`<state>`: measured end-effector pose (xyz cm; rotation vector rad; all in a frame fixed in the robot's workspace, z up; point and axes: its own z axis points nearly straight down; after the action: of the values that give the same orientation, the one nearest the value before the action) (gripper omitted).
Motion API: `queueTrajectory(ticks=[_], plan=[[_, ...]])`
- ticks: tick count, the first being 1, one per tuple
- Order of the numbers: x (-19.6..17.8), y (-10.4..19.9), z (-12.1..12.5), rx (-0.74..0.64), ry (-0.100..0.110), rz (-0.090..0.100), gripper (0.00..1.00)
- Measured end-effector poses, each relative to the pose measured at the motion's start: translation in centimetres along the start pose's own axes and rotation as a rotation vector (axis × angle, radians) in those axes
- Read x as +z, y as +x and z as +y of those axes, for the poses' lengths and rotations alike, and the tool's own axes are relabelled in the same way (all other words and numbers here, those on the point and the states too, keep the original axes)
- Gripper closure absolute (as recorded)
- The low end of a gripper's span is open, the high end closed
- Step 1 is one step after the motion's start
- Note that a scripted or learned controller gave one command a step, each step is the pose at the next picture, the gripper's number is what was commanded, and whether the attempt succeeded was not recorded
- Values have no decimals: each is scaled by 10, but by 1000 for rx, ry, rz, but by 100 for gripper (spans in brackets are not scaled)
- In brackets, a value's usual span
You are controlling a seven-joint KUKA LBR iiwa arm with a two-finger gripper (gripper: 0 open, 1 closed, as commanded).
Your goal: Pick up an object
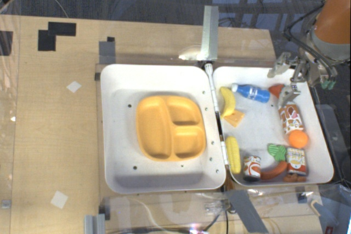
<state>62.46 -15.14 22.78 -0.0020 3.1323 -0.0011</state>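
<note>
The right bin holds several toy foods: a banana, a blue bottle, a cheese wedge, a corn cob, a small can, a sausage, a green piece, an orange, a red and white packet, a small carton and a red piece. My gripper hangs over the bin's far right corner, just right of the red piece and above the packet. Nothing is visibly held.
The left bin holds a yellow divided plate. A metal post stands at the back between the bins. Cables run beside the arm at the upper right.
</note>
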Motion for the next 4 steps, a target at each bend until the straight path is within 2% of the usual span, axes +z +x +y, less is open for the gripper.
queueTrajectory(ticks=[1,2,3,4], plan=[[84,14,-12,233,0,4,0],[127,25,-37,642,1,2,0],[109,29,-48,909,-5,1,0],[138,27,-48,769,-4,-3,0]])
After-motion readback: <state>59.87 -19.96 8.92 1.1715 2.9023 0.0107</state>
